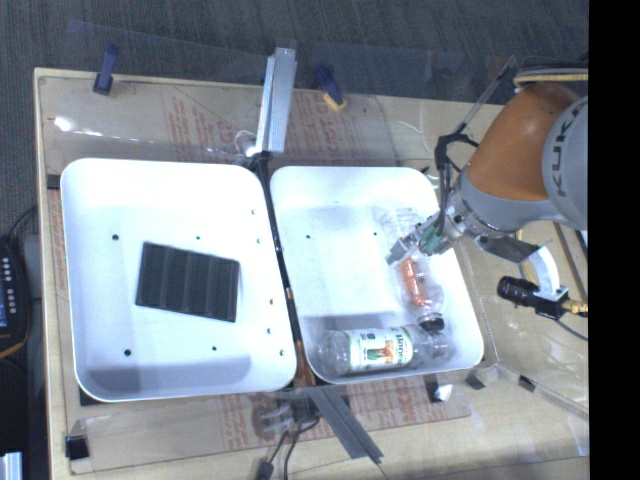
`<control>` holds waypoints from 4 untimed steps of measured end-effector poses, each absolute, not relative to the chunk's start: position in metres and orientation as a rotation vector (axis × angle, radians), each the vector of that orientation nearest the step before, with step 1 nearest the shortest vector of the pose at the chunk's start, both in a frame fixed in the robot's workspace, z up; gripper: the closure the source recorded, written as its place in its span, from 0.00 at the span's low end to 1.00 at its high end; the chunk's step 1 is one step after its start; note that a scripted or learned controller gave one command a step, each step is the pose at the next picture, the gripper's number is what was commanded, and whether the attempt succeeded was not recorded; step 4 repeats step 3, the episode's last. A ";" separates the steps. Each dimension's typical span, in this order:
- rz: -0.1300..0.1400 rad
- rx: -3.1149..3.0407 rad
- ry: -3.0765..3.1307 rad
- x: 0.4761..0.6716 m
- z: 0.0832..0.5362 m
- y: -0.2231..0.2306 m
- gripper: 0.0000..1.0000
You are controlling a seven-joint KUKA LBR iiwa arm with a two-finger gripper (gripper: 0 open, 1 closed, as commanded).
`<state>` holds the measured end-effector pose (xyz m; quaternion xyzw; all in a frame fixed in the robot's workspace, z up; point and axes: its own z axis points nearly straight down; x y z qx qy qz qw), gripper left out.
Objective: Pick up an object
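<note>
White bins are sitting side by side on the worktop (60, 108), with the grey arm (520, 168) reaching in from the right over the right bin (330, 208).

Clear plastic is showing in that bin: a crumpled transparent wrapper (397, 220) is lying near the claw (405, 250), a small clear bottle with orange contents (417, 286) is lying just below the claw with its dark cap pointing toward the front wall, and a larger clear bottle with a green and orange label (378, 351) is lying on its side along the front wall. The claw is hovering low between the wrapper and the small bottle; how its jaws are standing I cannot tell. The left bin (100, 198) is carrying a flat black ribbed panel (188, 281) near its middle.
</note>
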<state>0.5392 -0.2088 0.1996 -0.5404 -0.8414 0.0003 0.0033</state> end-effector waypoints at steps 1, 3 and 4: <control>-0.002 -1.799 -2.580 0.554 0.379 -0.145 1.00; 0.004 -1.870 -2.518 0.622 0.246 -0.190 1.00; 0.004 -1.870 -2.518 0.622 0.246 -0.190 1.00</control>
